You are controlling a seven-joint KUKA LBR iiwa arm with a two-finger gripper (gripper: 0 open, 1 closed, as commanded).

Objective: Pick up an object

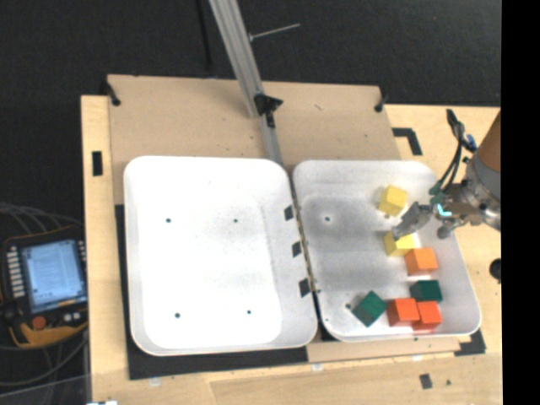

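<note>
Camera view: pincer (415,223) low over right white bin (337,184), directly above small yellow block (398,243) near the bin's right side; finger state: cannot tell, no block visibly held. Risk: orange cube (421,261) touches the yellow block, so a descent may clip it or nudge the target away. Second yellow cube (392,200) just beside. Green blocks (369,308) and orange pair (415,312) nearer front. Left white bin (152,184) on desk (329,112).
</note>
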